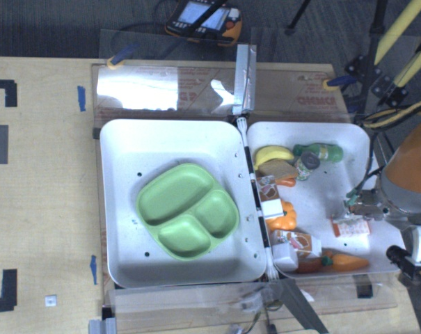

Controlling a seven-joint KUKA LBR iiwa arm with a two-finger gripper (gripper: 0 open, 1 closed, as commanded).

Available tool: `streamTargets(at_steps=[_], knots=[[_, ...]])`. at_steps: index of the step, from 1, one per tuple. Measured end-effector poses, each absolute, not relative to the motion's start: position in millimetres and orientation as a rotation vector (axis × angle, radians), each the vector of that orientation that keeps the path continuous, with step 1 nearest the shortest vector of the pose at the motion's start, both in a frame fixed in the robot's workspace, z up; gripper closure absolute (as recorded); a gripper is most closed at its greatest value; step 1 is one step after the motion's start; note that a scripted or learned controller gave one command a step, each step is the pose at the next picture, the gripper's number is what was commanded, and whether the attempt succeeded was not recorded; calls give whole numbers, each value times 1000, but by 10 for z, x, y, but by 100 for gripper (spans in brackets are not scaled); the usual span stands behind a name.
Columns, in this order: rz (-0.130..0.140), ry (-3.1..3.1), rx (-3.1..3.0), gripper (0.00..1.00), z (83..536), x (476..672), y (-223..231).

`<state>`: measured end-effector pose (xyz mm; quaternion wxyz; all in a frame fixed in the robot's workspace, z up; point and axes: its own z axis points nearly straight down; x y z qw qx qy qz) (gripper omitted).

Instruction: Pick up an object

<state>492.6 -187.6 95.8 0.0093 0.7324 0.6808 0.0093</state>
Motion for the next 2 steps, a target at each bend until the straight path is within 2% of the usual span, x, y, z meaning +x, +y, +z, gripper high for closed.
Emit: streamTargets(at_steps=[1,2], knots=[[33,2098,2319,100,957,4902,-2133],[18,2167,2256,100,944,4943,-2130]])
